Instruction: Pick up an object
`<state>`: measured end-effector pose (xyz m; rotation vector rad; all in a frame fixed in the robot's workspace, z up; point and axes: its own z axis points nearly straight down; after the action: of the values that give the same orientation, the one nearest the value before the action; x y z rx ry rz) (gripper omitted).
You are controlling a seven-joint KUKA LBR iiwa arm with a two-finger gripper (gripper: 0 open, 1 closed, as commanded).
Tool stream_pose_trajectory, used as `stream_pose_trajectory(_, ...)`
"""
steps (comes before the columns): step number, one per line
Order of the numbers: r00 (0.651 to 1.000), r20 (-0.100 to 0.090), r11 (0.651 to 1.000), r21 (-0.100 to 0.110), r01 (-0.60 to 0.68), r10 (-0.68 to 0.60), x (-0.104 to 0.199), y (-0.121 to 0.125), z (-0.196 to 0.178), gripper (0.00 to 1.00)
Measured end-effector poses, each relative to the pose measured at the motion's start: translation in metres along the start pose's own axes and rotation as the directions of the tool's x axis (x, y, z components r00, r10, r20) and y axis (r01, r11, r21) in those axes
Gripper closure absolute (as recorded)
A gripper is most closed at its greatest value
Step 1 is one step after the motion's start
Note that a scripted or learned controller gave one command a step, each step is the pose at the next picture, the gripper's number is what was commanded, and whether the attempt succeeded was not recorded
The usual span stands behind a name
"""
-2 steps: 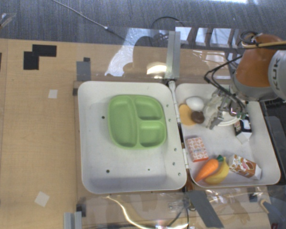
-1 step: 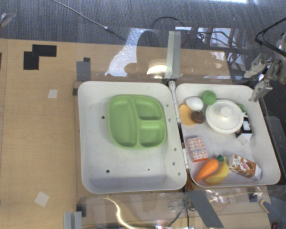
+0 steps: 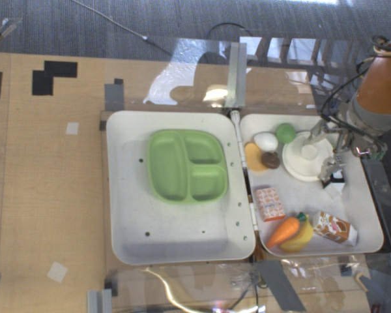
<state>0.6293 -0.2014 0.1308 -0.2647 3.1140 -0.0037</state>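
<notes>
Pale wood bench, dark ribbed floor beyond its far edge. Two shallow white bins side by side: left bin (image 3: 127,175) and right bin (image 3: 371,230).

Left bin: one green divided tray (image 3: 186,165), three compartments, sitting about centre.

Arm (image 3: 381,87) enters at 3 o'clock, orange band showing above the wrist. Gripper (image 3: 332,158) hangs over the right bin's upper right part, at the right edge of a white dish (image 3: 306,158). Cannot tell how the jaws stand; the tips blur into dark hardware and cables. Nothing visible between them.

Objects relative to the gripper:
- White dish: just at 9 o'clock, its rim touching or just beside the tips; cannot tell which. Round, plain, raised centre.
- Green ball (image 3: 285,133): 10 o'clock, beside the dish.
- White egg (image 3: 266,141), brown lump (image 3: 270,160), orange round piece (image 3: 253,156): clustered at 9 o'clock, past the dish, near the bin's left wall.
- Small patterned box (image 3: 269,203): 8 o'clock, red and white.
- Carrot (image 3: 284,231) lying across a banana (image 3: 301,235): 7 o'clock, near the front wall.
- Snack packet (image 3: 333,228): 6 o'clock, orange-brown and white.

A small dark block under the gripper is too unclear to name.
</notes>
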Motion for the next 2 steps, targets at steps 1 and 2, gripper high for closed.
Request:
stream_pose_trajectory(1, 0.998, 0.019, 0.999, 0.001, -0.054, 0.054, -0.0041, 0.0028, 0.0063, 0.0)
stream_pose_trajectory(2, 0.986, 0.029, 0.986, 0.002, -0.164, 0.164, 0.0002, 0.0018, 0.0079, 0.0)
